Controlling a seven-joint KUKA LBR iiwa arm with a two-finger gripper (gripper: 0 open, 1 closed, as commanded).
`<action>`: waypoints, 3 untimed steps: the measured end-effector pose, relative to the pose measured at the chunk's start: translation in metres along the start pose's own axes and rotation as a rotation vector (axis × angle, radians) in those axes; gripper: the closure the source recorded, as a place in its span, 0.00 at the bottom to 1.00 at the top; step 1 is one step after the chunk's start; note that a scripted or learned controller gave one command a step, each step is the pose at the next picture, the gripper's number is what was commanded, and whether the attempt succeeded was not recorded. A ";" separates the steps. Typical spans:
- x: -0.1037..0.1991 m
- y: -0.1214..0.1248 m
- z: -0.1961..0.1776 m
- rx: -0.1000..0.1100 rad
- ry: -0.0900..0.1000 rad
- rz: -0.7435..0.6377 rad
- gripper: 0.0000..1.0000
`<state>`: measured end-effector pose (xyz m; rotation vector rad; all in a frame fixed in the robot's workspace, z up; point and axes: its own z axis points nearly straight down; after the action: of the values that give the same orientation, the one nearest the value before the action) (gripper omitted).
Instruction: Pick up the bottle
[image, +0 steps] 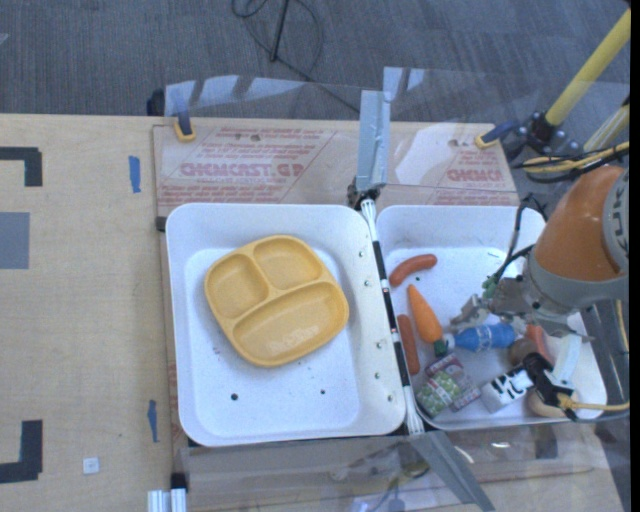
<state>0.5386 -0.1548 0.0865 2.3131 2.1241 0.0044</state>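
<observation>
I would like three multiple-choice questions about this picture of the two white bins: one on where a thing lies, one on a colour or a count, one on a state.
1. In which bin does the bottle lie?
A. the left bin
B. the right bin
C. outside both bins

2. What colour is the divided plate?
A. yellow
B. green
C. blue

3. How does the bottle rest?
A. upright on its base
B. on its side
C. lifted clear above the bin

Answers:
1. B: the blue bottle sits in the right bin, right of the carrot, just under the gripper.
2. A: the plate in the left bin is yellow, with three compartments.
3. B: its length runs along the bin floor, with its dark cap end pointing left toward the carrot.
</observation>
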 end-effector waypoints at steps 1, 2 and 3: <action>-0.001 0.001 -0.010 -0.004 0.000 0.003 1.00; -0.001 0.001 -0.010 -0.004 0.000 0.003 0.00; -0.020 -0.026 0.000 -0.001 0.003 0.118 0.00</action>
<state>0.5106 -0.1726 0.0864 2.4347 1.9852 0.0085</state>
